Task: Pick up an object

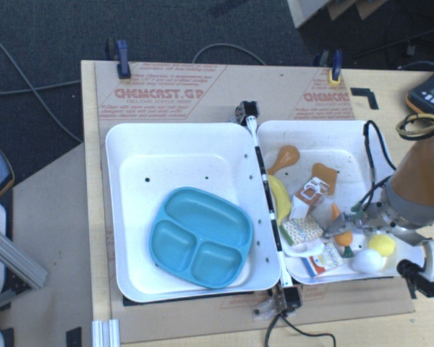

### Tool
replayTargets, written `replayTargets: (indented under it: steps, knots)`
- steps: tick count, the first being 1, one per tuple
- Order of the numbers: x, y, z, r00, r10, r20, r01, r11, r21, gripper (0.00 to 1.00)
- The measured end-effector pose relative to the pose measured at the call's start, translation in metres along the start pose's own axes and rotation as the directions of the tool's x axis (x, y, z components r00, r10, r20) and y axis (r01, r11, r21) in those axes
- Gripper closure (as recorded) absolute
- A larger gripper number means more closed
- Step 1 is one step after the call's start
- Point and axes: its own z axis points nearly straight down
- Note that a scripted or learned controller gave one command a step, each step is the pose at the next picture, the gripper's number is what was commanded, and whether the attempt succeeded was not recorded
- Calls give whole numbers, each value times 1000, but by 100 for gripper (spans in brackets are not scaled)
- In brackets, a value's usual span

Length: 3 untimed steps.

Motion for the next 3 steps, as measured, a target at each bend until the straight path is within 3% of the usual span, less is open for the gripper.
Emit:
replayTargets:
  steps: [1,2,3]
  knots:
    - [-1,2,-13,1000,1,5,-1,1000,-9,100]
    - [75,38,-4,1000,-7,6,7,1000,-13,100]
    - [179,71,-110,1000,-14,1,14,1000,-21,100]
